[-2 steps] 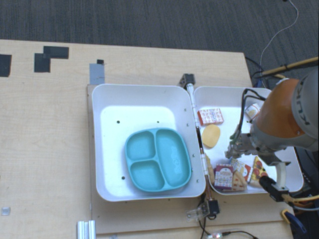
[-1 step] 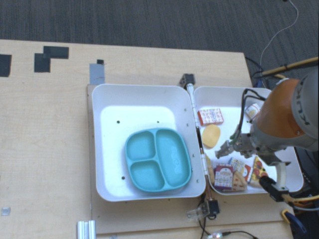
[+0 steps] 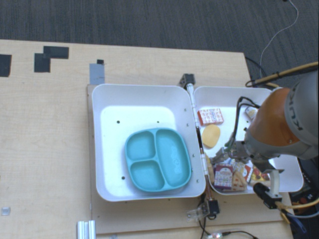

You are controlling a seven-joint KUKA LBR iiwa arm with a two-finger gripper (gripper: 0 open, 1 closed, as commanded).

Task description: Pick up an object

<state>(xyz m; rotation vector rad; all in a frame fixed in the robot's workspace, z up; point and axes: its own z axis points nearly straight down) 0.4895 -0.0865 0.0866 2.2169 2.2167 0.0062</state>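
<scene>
Tabletop [image 3: 45,133]: pale wood, a few dark tape patches at upper left; dark grey carpet beyond.

Arm [image 3: 284,123] leans in low over the right bin [image 3: 234,94], likely working toward the clutter there.

Left bin [image 3: 134,103]: blue divided plate [image 3: 157,159] lying flat near the front right corner, well clear of the arm.

Right bin holds the likely targets: red-and-white packet [image 3: 211,116] at the back, yellow oval item [image 3: 211,135] just in front, snack packets [image 3: 225,177] heaped at the front.

End effector [image 3: 235,153] sits just above the snack packets, beside the yellow item. Cannot tell how it is set, or whether it has anything.

Cables trail off the right edge.
</scene>
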